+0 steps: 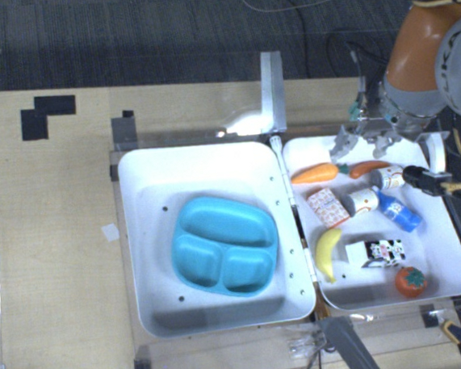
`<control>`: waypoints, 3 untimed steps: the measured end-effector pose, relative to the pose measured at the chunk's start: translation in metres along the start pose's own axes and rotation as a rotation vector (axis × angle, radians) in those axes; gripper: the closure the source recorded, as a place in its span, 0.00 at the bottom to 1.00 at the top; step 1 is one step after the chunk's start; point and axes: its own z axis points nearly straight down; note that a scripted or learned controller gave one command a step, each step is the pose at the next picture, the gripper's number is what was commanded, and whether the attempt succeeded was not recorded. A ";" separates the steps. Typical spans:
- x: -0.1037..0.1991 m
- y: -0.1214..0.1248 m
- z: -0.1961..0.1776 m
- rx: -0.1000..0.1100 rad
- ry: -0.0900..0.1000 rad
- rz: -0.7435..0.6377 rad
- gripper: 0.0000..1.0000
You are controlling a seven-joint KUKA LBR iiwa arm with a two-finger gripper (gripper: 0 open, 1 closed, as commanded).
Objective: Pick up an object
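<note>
An orange carrot lies at the upper left of the right bin, beside a second carrot. Just above them hangs the pincer, fingers spread and grasping nothing. The left bin holds a blue divided tray.

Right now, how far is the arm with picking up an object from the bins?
Nothing looks picked yet. The gripper is low over the back of the right bin, close to the carrot, with nothing visibly between its fingers. The carrot, banana, blue bottle and tomato all lie in the bin. Grasping and lifting remain.
</note>
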 end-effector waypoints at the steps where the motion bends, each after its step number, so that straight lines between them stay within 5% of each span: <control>1: 0.024 0.014 0.080 -0.020 -0.002 -0.121 0.00; 2: 0.007 0.015 0.082 -0.037 -0.001 -0.139 0.00; 3: 0.006 0.019 0.066 -0.051 -0.007 -0.140 1.00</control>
